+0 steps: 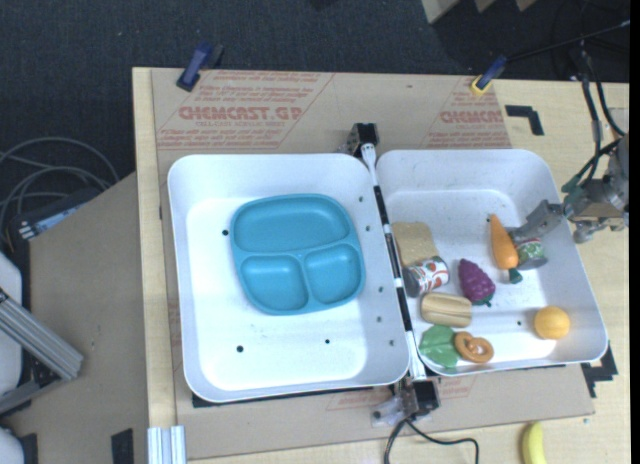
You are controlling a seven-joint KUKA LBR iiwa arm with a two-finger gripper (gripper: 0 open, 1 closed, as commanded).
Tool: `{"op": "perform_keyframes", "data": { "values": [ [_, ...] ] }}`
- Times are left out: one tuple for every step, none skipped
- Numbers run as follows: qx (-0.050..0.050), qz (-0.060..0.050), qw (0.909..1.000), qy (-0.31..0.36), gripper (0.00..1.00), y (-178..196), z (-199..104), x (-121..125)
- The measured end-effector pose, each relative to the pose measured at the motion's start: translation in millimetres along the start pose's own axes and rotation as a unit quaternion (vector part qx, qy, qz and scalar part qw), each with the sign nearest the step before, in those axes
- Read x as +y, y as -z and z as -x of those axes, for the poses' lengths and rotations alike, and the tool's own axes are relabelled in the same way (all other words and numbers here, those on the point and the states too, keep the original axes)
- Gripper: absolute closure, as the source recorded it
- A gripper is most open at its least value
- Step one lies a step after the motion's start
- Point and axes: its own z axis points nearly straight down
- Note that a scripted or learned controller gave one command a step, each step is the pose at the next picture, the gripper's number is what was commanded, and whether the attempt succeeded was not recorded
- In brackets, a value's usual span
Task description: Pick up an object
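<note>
The right bin (455, 174) holds several toy foods. An orange carrot (503, 242) stands at the centre right, with a small green and white item (529, 252) beside it. A purple grape bunch (477, 280), a red and white can (430, 274), a tan bread slice (413, 241), a bun (446, 308), a green leaf (435, 344), a pretzel (474, 349) and an orange (551, 323) lie around them. My gripper (560, 214) hangs over the bin's right rim, just right of the carrot, with nothing seen in it.
A blue divided plate (297, 252) lies in the left bin (200, 282). A yellow banana (533, 444) rests on the bench below the right bin. Cables run down the right side behind the arm.
</note>
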Motion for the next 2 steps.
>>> {"op": "perform_keyframes", "data": {
  "values": [
    [0.001,0.0,1.0,0.001,0.0,-139.1,14.7,83.5],
    [0.001,-0.001,1.0,0.0,0.0,-138.5,-8.4,39.7]
  ]
}}
